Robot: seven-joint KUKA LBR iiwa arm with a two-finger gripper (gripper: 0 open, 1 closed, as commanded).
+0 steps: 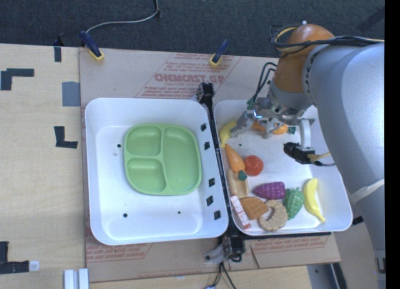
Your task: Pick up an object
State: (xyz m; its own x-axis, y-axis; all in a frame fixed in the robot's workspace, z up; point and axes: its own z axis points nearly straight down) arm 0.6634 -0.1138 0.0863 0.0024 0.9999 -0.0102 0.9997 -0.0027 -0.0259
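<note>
- Worktop (pixel 37 175) w/ brown cardboard sheet (pixel 169 75) under both bins; red print on it reads "CHEMCAST", rest of the lettering too small to read
- Left bin (pixel 100 219): green 3-compartment plate (pixel 164 159) lying flat near its middle
- Right bin (pixel 334 216): toy food – carrot (pixel 235 158) touching red tomato (pixel 253 166) at centre-left, purple grapes (pixel 269 190), green broccoli-like piece (pixel 293 201), yellow banana (pixel 312 199) by the right wall, cookie (pixel 273 217) & bread slice (pixel 253 206) at the front, small red-white packet (pixel 239 209), label illegible
- Arm w/ orange band (pixel 294 78) hangs over the right bin's far end
- Claw (pixel 265 122) low over that end, above an orange-yellow piece (pixel 277 129) & just beside a yellow item (pixel 226 129) at the bin's left wall; can't tell if it is open or closed, or if it has anything
- 2 yellow clamps (pixel 92 49) on the cardboard's far edge
</note>
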